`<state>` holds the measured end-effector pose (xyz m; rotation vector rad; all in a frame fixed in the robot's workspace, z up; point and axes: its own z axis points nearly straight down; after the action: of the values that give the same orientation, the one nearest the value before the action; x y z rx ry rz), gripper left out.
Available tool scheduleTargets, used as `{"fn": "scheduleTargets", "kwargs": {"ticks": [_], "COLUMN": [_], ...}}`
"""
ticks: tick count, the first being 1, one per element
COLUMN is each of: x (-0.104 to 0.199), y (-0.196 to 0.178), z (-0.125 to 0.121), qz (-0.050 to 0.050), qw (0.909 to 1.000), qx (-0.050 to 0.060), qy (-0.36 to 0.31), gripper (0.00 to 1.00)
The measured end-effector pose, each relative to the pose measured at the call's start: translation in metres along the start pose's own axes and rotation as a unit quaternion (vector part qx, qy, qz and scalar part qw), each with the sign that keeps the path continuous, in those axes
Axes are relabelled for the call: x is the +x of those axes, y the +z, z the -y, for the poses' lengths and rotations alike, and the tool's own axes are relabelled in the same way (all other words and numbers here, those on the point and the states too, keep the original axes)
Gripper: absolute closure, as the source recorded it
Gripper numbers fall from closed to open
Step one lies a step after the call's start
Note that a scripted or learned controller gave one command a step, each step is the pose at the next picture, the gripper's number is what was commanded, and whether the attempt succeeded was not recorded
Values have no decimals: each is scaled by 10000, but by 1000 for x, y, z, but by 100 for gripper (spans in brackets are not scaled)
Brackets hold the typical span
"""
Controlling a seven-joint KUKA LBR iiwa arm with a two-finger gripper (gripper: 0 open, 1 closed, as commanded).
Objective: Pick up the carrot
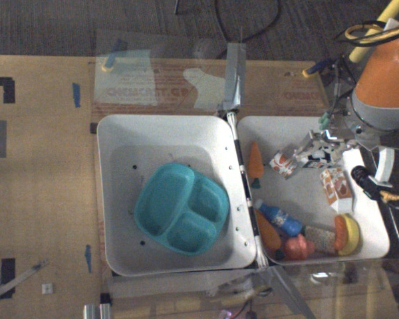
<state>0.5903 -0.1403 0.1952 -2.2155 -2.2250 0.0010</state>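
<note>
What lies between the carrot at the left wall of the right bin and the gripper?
In the camera view, a crumpled red-and-white wrapper lies on the bin floor between the carrot and the gripper. Otherwise that stretch is bare white floor.

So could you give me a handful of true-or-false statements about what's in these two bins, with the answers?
1. The teal divided tray lies in the left bin. True.
2. The carrot lies in the left bin too. False: it lies in the right bin, near the wall between the bins.
3. The blue bottle sits in the right bin. True.
4. The carrot rests on the teal divided tray. False: it rests on the right bin's floor.
5. The arm's orange band shows at the upper right. True.
</note>
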Motion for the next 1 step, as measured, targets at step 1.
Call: {"fn": "scheduleTargets", "kwargs": {"ticks": [1], "x": [-37], "y": [-15], "z": [-28], "qz": [19], "qw": [9992], "qx": [-28], "qy": [-392], "gripper": [0]}}
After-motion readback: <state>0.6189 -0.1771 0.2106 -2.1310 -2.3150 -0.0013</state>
